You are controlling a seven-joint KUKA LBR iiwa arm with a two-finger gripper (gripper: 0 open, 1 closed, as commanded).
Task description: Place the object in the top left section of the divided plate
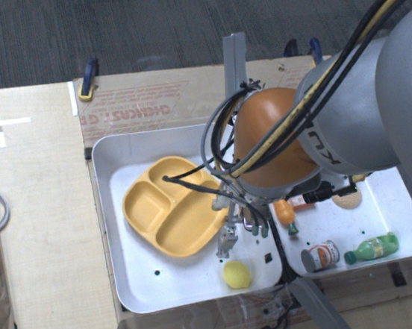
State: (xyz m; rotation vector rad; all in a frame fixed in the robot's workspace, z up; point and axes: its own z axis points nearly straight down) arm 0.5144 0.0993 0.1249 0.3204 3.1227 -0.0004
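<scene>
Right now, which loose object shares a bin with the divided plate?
The yellow lemon, below the divided plate in the left bin. The can, green bottle and carrot lie in the right bin.

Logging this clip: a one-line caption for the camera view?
Arm's claw hovers by yellow divided plate, above a lemon.

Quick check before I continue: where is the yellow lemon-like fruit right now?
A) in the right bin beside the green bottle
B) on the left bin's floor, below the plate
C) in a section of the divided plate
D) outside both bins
B: the yellow fruit lies on the white floor of the left bin, near its lower edge and off the divided plate.
</scene>
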